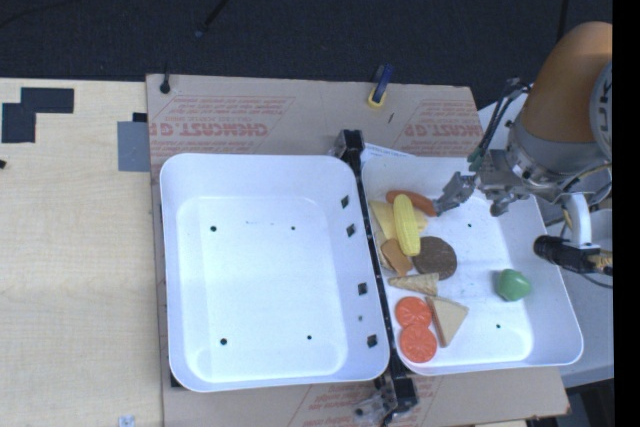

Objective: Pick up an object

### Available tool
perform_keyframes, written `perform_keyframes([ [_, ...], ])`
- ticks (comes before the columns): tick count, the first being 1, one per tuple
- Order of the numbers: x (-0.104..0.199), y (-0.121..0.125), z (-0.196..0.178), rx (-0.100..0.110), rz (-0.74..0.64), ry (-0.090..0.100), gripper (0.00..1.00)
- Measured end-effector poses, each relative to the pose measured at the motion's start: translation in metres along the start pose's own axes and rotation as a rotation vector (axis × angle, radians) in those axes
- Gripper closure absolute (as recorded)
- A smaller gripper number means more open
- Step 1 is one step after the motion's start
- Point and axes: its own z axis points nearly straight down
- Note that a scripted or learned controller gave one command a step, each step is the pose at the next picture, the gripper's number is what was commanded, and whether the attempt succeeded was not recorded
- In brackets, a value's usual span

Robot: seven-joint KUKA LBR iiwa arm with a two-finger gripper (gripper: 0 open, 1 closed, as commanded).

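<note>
Here my claw (478, 196) hangs spread and empty over the right bin (545, 335), beside the corn (406, 224) in the food pile.

The arm (570, 105) is cut off by the right edge, its gripper (478, 193) too small to read, and the brown slice (395, 258) lies half under the corn (406, 224).

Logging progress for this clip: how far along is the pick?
Done: the gripper is over the right bin, near the toy food pile. In hand: nothing shows between its fingers. The corn, brown patty, orange slices and green piece all lie in the bin. Left: descend, close on one item, lift.
</note>
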Motion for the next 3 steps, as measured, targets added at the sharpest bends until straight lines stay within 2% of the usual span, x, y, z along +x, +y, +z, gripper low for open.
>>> perform_keyframes([
  [1, 0.026, -0.033, 0.098, -0.007, 0.005, -0.006, 0.00],
  [2, -0.012, 0.017, 0.110, -0.003, 0.000, -0.001, 0.00],
  [3, -0.013, 0.015, 0.102, 0.002, 0.005, 0.001, 1.00],
])
